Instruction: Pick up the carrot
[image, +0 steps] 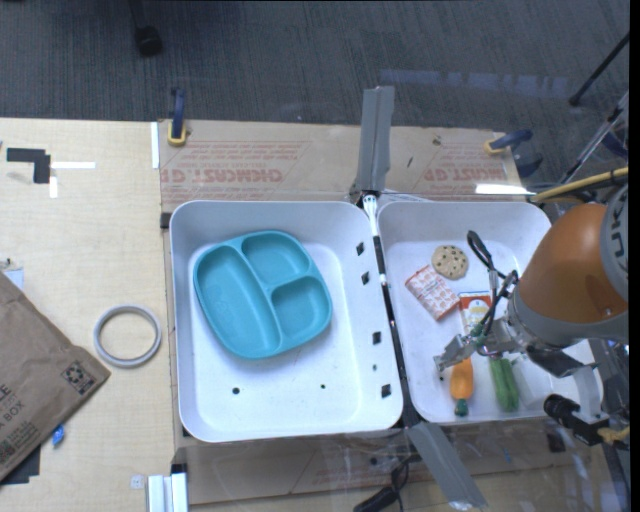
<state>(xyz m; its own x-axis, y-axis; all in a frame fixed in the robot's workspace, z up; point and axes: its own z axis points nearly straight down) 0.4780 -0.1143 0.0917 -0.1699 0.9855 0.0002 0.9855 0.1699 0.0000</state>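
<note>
Tabletop (80, 230), pale wood with a cardboard sheet beneath two shallow white bins set side by side. Left bin (200, 400) carries a teal divided plate (262, 293), lying flat near its centre. Right bin (420, 400) carries the smaller items. The arm (575, 275), grey with an orange band, reaches in from the right and covers the bin's right part.

Within the right bin, from larger to smaller: a green vegetable (503, 382), long axis running near to far; the carrot (461, 384), orange with a green end pointing toward the near wall, lying just beside the green vegetable on its left and roughly parallel to it; a red-and-white packet (432, 294); a cookie (450, 262) near the far wall. A tape roll (127, 334) lies on the tabletop, left of the bins.

The tool (470, 348) sits low in the bin at the carrot's far end, apparently touching or just above it. Whether its fingers are spread or closed cannot be told, and nothing is seen gripped. The carrot thus extends from the tool toward the viewer; a grasp would probably need closure across that near-to-far axis.
</note>
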